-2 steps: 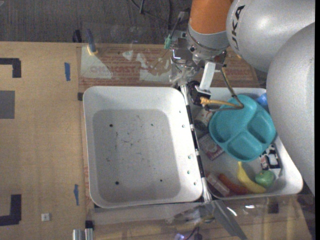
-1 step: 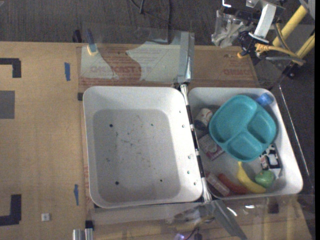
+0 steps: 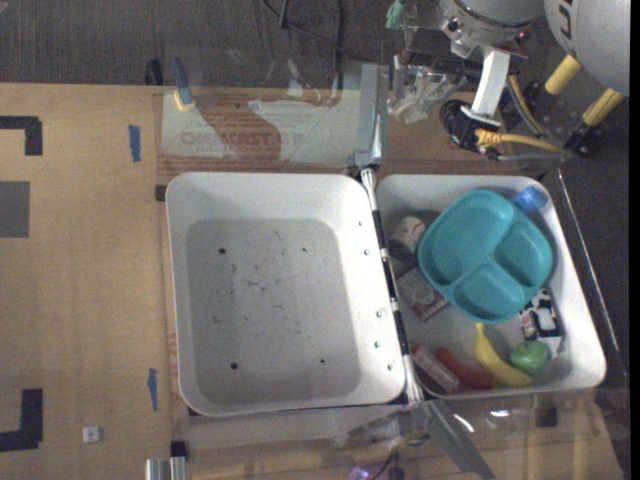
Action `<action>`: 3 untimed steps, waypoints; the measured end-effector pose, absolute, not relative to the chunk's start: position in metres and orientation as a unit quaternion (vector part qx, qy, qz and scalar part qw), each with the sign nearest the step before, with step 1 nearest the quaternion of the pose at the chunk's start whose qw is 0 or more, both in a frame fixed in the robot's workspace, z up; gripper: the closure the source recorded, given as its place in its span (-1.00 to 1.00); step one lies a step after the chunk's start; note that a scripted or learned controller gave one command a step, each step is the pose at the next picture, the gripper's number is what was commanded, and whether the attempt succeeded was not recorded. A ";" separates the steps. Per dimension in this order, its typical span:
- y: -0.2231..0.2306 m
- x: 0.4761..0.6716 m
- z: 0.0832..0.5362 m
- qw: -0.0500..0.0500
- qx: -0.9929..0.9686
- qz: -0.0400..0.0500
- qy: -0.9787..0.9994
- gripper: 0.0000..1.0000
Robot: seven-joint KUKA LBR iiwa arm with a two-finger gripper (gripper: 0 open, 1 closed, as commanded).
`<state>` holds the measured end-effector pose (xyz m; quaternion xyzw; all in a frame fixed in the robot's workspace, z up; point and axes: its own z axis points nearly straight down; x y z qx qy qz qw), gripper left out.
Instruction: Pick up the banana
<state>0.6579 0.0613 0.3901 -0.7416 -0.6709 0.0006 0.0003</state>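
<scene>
Two shallow white bins seen from above, the arm held over the far edge

A curved yellow banana (image 3: pixel 498 357) is seen in the right white bin (image 3: pixel 590 338), just beside a green apple-like fruit (image 3: pixel 531 356) and below a tilted teal sectioned plastic tray (image 3: pixel 485 253); the grey arm's gripper (image 3: pixel 420 78) is held above the bench beyond the left white bin (image 3: pixel 270 288)

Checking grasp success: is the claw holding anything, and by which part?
Nothing held. The claw is above the bins' far edge; the banana lies in the right bin.
</scene>
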 end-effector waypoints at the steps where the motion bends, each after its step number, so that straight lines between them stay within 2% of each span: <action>1: 0.103 0.625 0.275 0.001 -0.795 0.001 -0.607 1.00; 2: 0.176 0.660 0.090 -0.001 -0.802 -0.005 -0.598 1.00; 3: 0.175 0.660 0.089 -0.001 -0.802 -0.004 -0.597 -1.00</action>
